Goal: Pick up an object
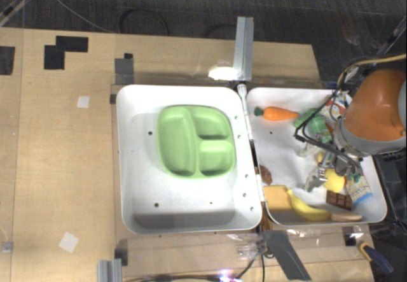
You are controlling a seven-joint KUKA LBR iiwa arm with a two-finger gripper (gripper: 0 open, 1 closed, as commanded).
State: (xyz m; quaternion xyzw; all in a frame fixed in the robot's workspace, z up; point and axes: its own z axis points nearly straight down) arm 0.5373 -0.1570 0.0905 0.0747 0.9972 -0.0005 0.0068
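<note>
Evidently we have our gripper (322, 174) low in the right bin (280, 136), its fingers spread with a small yellow object (334, 181) just beside them on the arm's side and nothing visibly pinched between them. Nearest on the other side is the banana (308, 209), its long axis running along the bin's near wall, with a yellow block (275, 197) at its left end, a chocolate bar (338, 198) beside it, and the carrot (277, 114) well apart at the far wall. Beyond the divider, the left bin (137, 147) holds a green divided tray (194, 141).

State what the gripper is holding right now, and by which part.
Cannot be told. The gripper is low in the right bin, beside a small yellow object, but no hold is visible.
</note>
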